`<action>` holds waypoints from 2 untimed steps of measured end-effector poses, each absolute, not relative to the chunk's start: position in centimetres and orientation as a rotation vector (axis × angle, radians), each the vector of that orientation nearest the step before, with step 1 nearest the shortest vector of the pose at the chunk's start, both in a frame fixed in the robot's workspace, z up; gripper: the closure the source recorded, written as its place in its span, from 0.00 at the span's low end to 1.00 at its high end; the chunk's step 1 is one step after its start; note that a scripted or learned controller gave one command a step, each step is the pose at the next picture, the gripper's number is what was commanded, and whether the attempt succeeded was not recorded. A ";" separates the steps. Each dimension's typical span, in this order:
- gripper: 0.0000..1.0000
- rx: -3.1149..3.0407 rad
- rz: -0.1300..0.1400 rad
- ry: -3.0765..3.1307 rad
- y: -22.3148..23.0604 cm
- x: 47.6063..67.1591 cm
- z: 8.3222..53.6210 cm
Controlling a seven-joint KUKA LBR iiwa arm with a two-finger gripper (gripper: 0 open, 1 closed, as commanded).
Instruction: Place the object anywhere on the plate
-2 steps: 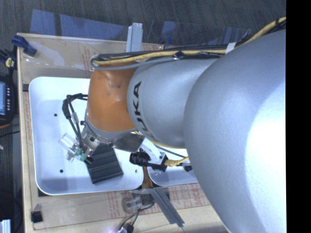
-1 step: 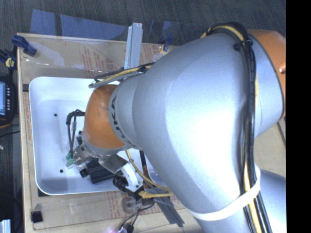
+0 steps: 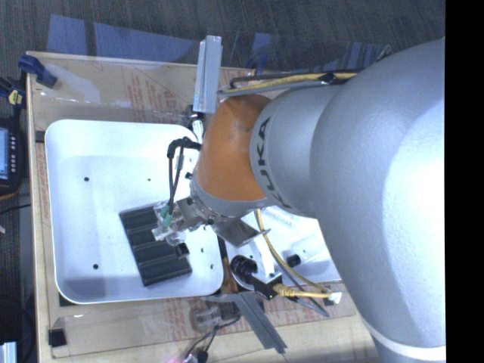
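**Gripper low over the dark slab in the left bin**

You had the arm [image 3: 340, 172] reaching in from the right, its grey bulk and orange band covering most of the right bin [image 3: 311, 249], of which a white patch showed beneath it. The gripper [image 3: 170, 224] sat low in the left bin [image 3: 83, 150], right over the far right edge of a dark ribbed slab [image 3: 153, 246]. That slab lay flat and askew on the bin floor, in the near right part, its near end close to the bin's near wall. A small pale bit [image 3: 162, 215] showed at the gripper's tip, too blurred for you to name, and you could not tell whether it was held. Whether the gripper was spread or pressed together, you could not tell either. A yellow cable [image 3: 306, 293] ran out from under the arm across the bench [image 3: 121, 327] at the near side
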State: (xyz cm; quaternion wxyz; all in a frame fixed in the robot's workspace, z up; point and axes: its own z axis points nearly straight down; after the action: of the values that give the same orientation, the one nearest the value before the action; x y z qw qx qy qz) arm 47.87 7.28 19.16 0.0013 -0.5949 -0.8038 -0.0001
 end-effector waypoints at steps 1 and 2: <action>1.00 -2.055 0.007 -2.370 17.2 50.3 18.0; 1.00 -2.451 0.005 -1.960 11.5 53.3 24.4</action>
State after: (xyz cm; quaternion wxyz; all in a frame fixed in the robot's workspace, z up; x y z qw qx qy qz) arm 53.31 11.50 24.36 0.0016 -0.7809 -0.6247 0.0015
